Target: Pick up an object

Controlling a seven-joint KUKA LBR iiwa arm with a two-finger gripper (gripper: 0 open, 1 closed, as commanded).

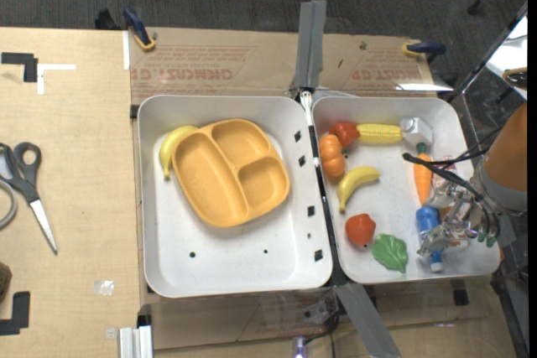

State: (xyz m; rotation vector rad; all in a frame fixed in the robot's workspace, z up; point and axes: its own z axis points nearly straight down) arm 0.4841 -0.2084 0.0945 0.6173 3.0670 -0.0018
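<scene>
one gripper [443,232] hangs low over a blue object [426,220] in the right bin [453,115]; its opening is unclear.

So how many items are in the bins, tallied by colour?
Yellow: 3, two bananas and corn
Orange: 3, plate, pumpkin, carrot
Red: 2
Green: 1
Blue: 1
Total: 10

The arm [510,159] enters at the right edge of the frame, its orange band showing at mid-height. From it the wrist angles down and left, placing the pincer [438,246] low in the lower right of the frame, cables looping around it.
</scene>
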